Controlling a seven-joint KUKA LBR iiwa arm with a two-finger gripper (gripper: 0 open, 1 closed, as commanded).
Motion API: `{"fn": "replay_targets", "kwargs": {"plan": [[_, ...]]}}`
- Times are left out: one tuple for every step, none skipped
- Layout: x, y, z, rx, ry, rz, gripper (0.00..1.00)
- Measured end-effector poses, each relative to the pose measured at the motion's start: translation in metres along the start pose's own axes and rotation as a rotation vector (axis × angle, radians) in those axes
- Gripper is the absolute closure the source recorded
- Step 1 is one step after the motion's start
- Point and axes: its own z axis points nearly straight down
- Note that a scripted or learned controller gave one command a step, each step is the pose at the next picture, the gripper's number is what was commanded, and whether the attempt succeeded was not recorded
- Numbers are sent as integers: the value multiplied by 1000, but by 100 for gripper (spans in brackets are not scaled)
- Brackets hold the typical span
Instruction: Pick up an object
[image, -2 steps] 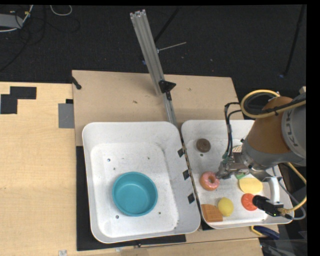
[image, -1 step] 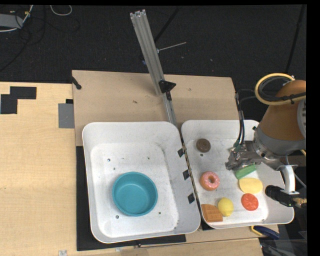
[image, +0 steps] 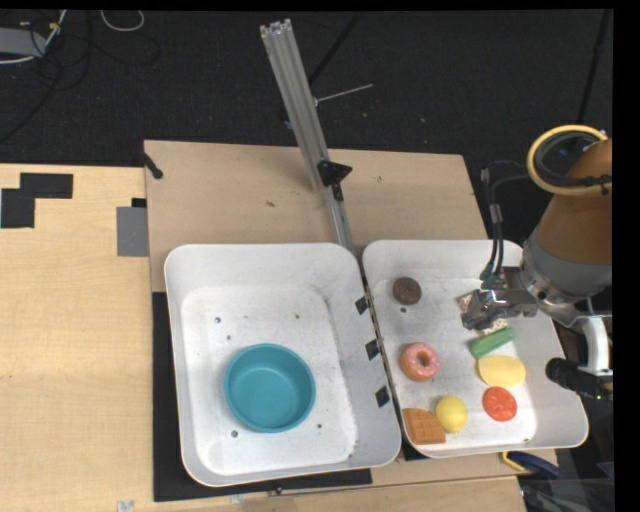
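Nearest the camera, along the bottom of the view, sit the front rims of two shallow white bins on a wooden bench (image: 70, 350). The left bin (image: 200, 290), the larger, holds a teal bowl (image: 269, 387) at about seven o'clock of its floor, apart from every wall.

The right bin (image: 440, 255) holds the small items, loosely scattered so each probably has room for fingers around it. At its five o'clock corner lie a yellow oval (image: 502, 370), a red ball (image: 499, 403), a yellow ball (image: 451, 413) and a tan waffle-like piece (image: 424, 427), the last two touching. A pink frosted doughnut (image: 420, 361) lies near the centre, a green strip (image: 491, 344) just above the yellow oval, and a dark brown disc (image: 406, 291) at eleven o'clock.

The arm (image: 572, 235) reaches in from three o'clock. Its gripper (image: 484, 309) hangs low over the bin's right half, just above the green strip. Whether its fingers are spread or pressed together cannot be told; nothing is visibly pinched. The green strip seems the likeliest target.
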Motion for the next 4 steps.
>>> {"fn": "replay_targets", "kwargs": {"plan": [[42,2,0,3,1,-3,100],[90,1,6,5,1,-4,100],[134,-3,-6,3,1,-3,100],[183,-6,-2,4,1,-4,100]]}}
